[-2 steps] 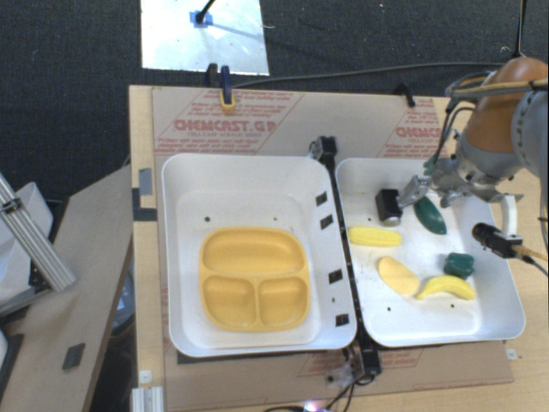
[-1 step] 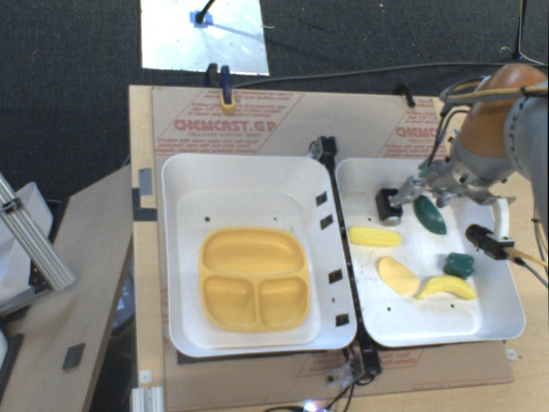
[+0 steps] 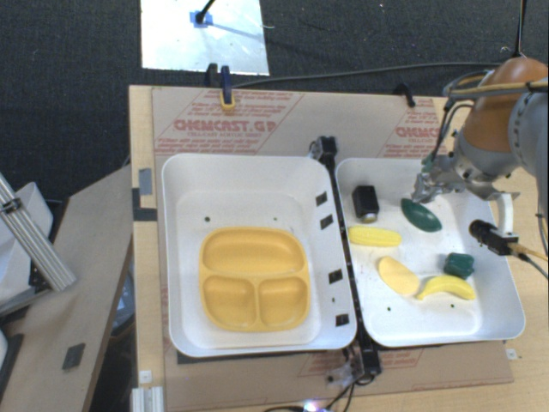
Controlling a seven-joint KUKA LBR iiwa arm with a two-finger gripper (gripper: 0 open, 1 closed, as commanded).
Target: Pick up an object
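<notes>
My gripper (image 3: 425,188) hangs over the far part of the right bin (image 3: 506,316), under the grey arm with the orange band (image 3: 506,101). Its tip is just above the far end of a dark green oval object (image 3: 422,217), close to it or touching; I cannot tell which. Also lying in this bin are a small black block (image 3: 366,202), a yellow corn-like piece (image 3: 375,237), a yellow rounded piece (image 3: 397,275), a yellow banana (image 3: 447,288) and a small green block (image 3: 459,264).
The left bin (image 3: 184,316) holds a yellow divided plate (image 3: 254,277). A black divider with clips (image 3: 340,256) runs between the bins. A black connector on a cable (image 3: 489,235) hangs near the right bin's right wall. A blue and yellow clamp (image 3: 225,88) sits at the bench's far edge.
</notes>
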